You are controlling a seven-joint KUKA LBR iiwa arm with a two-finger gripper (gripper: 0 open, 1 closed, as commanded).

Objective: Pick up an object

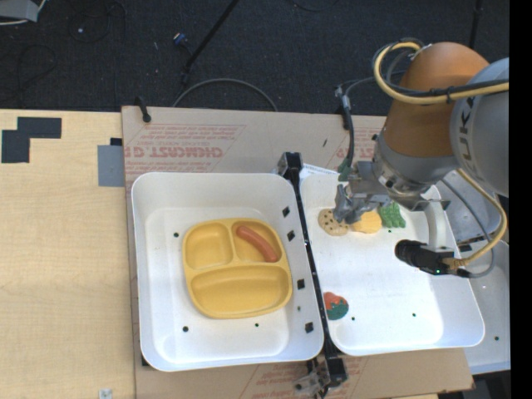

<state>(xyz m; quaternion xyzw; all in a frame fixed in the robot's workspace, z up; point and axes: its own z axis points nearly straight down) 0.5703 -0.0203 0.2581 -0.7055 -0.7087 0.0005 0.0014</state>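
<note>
The claw (352, 209) hangs low in the right bin (432, 335), directly over a yellow toy (368, 223) that lies between a cookie (333, 221) and a green piece (391, 216). Whether it is released or clenched, I cannot tell.

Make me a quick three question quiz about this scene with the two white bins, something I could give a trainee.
1. True or false: the sausage lies in the large bottom compartment of the yellow tray.
2. Which bin is the gripper over?
A. left bin
B. right bin
C. neither
3. Fill in: the cookie lies close to the ____ between the bins.

Key
1. False; it lies in the upper right compartment.
2. B
3. divider
</note>
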